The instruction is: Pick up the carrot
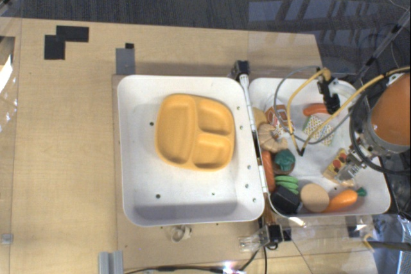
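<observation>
- Two white bins sit side by side on the wooden counter [64, 157], in the middle and right of the frame.
- The left bin [138, 202] holds a yellow divided tray [194, 131], lying near its centre.
- The right bin [379, 199] holds many small things: a green round piece [284, 160] near its left wall, and under it a green pod [287, 182], a black cup [286, 200] and a beige egg shape [314, 197].
- The carrot [342, 199] lies at the lower right of the right bin, just beside the egg shape, with its green top pointing right.
- The pincer [347, 169] is above the carrot, at the right edge of the frame, under the orange band [392, 113]; I cannot tell how it stands.
- A red sausage piece [314, 110] lies in the upper part of the right bin.
</observation>
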`<state>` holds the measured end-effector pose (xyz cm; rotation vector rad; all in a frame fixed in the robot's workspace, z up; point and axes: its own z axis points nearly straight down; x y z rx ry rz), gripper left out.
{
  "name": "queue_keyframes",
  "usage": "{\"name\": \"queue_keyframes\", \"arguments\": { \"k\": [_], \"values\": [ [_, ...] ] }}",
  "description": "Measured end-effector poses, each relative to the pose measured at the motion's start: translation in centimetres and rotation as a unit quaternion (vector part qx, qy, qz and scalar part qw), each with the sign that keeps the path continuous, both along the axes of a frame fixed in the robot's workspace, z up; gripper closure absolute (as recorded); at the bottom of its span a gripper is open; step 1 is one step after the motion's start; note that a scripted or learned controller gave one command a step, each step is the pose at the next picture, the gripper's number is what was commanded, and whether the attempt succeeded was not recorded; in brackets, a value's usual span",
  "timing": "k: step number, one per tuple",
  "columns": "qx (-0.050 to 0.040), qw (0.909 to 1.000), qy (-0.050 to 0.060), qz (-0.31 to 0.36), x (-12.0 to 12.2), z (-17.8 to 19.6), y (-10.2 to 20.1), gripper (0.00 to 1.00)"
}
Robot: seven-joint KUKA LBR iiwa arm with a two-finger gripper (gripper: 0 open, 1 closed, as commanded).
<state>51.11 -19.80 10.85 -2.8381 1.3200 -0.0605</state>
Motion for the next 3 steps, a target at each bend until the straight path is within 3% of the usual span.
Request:
{"name": "queue_keyframes", "arguments": {
  "k": [1, 3],
  "values": [
    [0.0003, 1.0, 0.001, 0.0, -0.06, -0.08, -0.02, 0.0],
    [0.0003, 1.0, 0.001, 0.0, -0.06, -0.08, -0.02, 0.0]
  ]
}}
